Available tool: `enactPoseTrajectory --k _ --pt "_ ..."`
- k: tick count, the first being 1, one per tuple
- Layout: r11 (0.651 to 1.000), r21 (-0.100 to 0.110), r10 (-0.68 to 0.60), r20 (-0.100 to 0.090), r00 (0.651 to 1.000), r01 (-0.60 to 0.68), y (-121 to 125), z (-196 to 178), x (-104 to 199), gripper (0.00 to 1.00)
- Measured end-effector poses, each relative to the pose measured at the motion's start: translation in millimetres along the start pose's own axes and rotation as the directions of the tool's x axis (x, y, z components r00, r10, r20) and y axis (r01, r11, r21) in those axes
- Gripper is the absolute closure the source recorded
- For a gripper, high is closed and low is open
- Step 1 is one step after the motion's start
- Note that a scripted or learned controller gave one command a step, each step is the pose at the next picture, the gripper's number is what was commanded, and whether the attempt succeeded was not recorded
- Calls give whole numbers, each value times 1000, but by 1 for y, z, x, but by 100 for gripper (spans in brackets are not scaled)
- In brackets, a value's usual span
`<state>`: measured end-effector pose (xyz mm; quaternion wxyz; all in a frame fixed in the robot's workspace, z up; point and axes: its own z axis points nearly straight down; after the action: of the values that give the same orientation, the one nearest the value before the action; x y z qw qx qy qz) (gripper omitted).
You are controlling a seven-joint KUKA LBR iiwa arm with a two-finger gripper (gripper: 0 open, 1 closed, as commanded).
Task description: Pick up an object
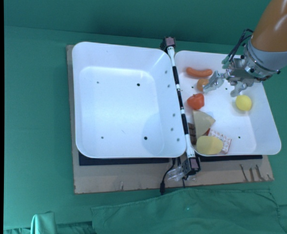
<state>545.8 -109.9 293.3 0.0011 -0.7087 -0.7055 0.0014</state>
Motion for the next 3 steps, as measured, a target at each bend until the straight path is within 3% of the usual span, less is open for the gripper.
enactPoseTrajectory --k 2,3 --pt "1000 1 1 -1 1000 -1 -7 102 0 0" --pt "1000 -12 0 1 1000 0 -4 108 -2 0"
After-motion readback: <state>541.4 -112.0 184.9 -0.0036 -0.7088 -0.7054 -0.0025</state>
